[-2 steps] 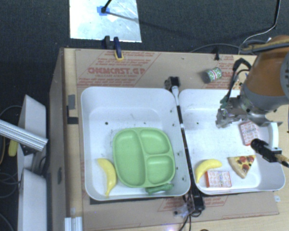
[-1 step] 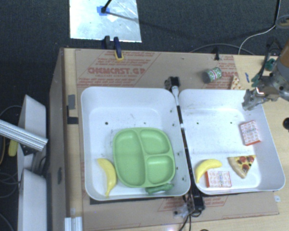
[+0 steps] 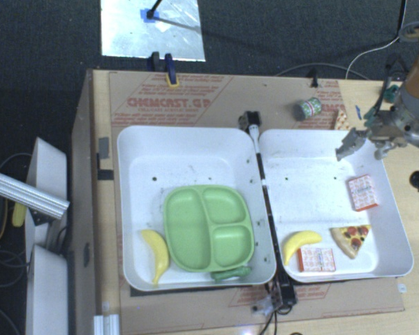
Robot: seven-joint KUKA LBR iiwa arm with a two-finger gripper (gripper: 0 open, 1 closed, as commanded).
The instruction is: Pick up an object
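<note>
step: approaching, nothing grasped | pincer (image 3: 364, 147) hanging open above right bin (image 3: 300, 166) | next: descending onto pizza slice (image 3: 351, 239)

The arm enters from the right, its wrist above the far right corner of the right bin (image 3: 387, 187). The gripper (image 3: 366, 147) hangs over that bin's far right rim, its two fingers spread apart with nothing between them.
</note>
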